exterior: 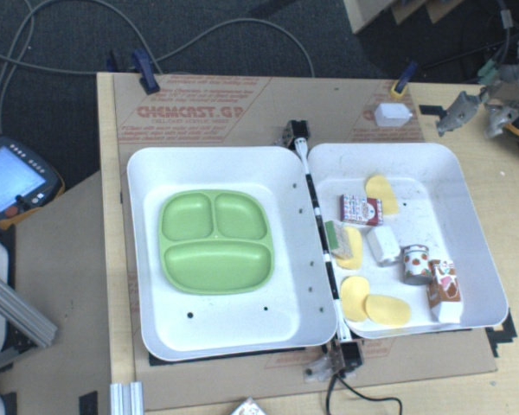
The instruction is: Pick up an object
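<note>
Yellow plastic discs (387,309) crowd small cartons in the right white bin (476,232), far below-left of the pincer (467,111). A descent risks nudging neighbours; its grip state I cannot tell.

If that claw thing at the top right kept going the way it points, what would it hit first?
Probably the small white block on the bench, just left of the gripper. Depth is unclear, so it might pass above it.
</note>
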`<state>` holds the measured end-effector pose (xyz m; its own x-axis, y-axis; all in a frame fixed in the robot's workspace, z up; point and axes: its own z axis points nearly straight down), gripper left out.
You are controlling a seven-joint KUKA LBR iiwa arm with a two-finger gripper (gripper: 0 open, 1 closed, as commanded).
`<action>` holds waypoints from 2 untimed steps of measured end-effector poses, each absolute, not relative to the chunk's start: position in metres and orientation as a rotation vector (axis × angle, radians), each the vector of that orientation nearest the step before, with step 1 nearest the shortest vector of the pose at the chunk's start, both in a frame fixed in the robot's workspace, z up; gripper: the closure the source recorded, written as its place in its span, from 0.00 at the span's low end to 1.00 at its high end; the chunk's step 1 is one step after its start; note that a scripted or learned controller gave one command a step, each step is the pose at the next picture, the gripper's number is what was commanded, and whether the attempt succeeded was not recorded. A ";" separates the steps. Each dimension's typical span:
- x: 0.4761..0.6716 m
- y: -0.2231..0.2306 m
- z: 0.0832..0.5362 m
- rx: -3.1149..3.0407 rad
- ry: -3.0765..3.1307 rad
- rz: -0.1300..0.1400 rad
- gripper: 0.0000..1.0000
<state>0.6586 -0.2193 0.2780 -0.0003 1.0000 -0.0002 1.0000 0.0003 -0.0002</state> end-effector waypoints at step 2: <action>0.666 -0.149 0.084 2.222 2.225 -0.002 0.00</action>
<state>0.6659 -0.1488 0.0839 -0.0015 1.0000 0.0013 1.0000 0.0015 -0.0034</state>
